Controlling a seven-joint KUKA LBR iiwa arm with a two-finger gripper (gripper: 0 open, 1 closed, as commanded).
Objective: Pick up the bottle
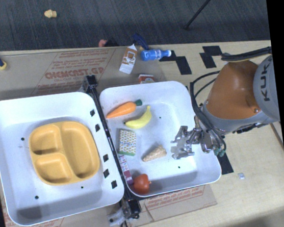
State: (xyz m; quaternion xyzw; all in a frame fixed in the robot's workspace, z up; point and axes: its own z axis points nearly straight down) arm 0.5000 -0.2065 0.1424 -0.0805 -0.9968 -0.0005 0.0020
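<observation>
Your metal two-finger gripper (pixel 182 143) hangs spread and holding nothing over the right white bin (pixel 203 172). The small blue plastic bottle (pixel 153 55) lies on the bench beyond it.

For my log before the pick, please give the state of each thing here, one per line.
bottle: lying on its side on the bench, outside the bins
gripper: low in the right bin, holding nothing
carrot: lying in the right bin
banana: lying beside the carrot
yellow tray: flat in the left bin
</observation>
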